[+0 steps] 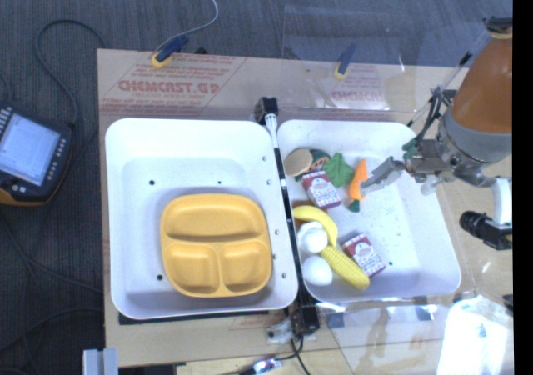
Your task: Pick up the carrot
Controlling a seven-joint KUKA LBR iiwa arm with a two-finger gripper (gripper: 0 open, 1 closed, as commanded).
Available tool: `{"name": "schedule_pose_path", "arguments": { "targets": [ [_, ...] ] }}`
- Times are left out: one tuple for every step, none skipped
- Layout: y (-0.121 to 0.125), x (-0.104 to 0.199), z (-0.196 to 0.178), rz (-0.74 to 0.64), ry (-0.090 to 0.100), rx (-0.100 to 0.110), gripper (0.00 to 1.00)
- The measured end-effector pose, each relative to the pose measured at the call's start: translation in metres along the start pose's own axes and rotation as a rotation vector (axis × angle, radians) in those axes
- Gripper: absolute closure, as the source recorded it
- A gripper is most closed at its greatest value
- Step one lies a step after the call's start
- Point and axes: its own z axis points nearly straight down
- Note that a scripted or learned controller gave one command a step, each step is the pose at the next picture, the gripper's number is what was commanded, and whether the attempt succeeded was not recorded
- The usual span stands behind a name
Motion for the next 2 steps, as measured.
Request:
{"name": "schedule_pose_path", "arguments": {
  "targets": [
    [0.0474, 0.0137, 0.1256, 0.074, 0.001, -0.009, 0.00],
    [0.0473, 0.0137, 0.1157, 0.074, 0.001, -0.007, 1.00]
  ]
}}
